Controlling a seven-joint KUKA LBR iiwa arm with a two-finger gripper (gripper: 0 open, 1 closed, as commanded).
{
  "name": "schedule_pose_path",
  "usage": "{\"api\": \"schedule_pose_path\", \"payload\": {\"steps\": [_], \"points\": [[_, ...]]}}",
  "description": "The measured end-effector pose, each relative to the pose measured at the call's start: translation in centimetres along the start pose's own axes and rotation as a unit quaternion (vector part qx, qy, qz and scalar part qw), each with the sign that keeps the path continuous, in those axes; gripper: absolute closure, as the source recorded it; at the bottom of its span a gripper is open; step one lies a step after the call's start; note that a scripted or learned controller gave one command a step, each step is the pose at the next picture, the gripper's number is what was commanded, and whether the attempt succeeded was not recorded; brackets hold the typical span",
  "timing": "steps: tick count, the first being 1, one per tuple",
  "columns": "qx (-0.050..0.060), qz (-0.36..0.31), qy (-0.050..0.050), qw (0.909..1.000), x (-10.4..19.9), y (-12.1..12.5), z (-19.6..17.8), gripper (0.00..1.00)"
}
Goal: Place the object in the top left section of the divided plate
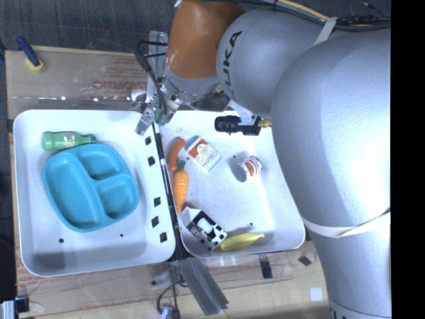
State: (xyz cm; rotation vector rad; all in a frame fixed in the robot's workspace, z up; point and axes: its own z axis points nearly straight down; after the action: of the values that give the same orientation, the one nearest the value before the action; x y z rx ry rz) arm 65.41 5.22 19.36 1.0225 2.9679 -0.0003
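Note:
The blue divided plate [89,185] lies in the left bin [40,258], and nothing rests in its sections. A green bottle [66,139] lies on its side just above the plate, touching its top rim. My gripper [152,120] hangs over the top end of the wall between the two bins, up and to the right of the plate. It is open, and I see nothing between its fingers. The bulk of the arm covers the upper right of the view.
The right bin [265,208] holds an orange carrot [180,185] and another orange piece [174,153] along its left wall. It also holds a small white and orange carton [204,154], a small white cup [249,167], a yellow banana [240,241] and a black-and-white item [206,228].

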Motion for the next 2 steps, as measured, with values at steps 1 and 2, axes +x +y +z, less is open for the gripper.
{"api": "schedule_pose_path", "payload": {"steps": [1,2], "points": [[0.000,-0.056,0.000,0.9984,-2.4,-3.6,-9.5,1.00],[0.001,-0.093,0.001,0.9956,2.7,-3.5,-5.9,1.00]]}}
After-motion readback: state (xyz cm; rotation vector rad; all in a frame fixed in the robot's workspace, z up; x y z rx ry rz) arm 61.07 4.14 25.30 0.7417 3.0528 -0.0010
